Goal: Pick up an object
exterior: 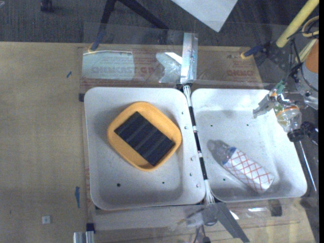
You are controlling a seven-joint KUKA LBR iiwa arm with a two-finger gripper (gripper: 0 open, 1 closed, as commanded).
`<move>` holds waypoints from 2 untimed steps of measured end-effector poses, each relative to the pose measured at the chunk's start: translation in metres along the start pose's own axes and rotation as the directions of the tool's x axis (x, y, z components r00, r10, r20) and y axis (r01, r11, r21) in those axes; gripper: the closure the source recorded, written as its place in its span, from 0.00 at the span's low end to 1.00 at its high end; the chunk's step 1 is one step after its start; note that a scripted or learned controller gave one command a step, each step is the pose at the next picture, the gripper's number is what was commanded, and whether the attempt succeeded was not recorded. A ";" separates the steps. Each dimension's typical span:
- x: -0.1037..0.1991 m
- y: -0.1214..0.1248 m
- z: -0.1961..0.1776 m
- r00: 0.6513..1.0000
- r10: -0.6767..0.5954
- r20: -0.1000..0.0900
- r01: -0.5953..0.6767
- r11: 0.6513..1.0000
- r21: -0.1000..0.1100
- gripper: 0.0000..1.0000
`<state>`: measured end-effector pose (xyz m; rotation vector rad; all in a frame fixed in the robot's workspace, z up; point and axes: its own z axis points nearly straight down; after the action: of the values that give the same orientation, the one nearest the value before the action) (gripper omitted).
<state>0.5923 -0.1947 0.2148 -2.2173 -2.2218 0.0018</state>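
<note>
Two white bins [98, 151], one yellow pad [144, 135] with a dark panel, one clear plastic bottle [242, 166].

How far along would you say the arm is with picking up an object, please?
Nothing looks picked yet. The orange tray lies in the left bin, and the plastic bottle lies in the right bin. The claw sits over the right bin's upper right corner, apart from the bottle. Left to do: reach an object, grasp it and lift it.
</note>
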 end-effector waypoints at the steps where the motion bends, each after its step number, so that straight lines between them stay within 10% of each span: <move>1: 0.061 -0.049 0.124 0.995 -0.100 0.001 0.100 0.995 -0.003 0.00; 2: 0.044 -0.020 0.127 0.950 -0.313 0.004 0.313 0.950 -0.010 0.00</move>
<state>0.5722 -0.1501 0.0879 -1.8430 -2.5522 -0.0074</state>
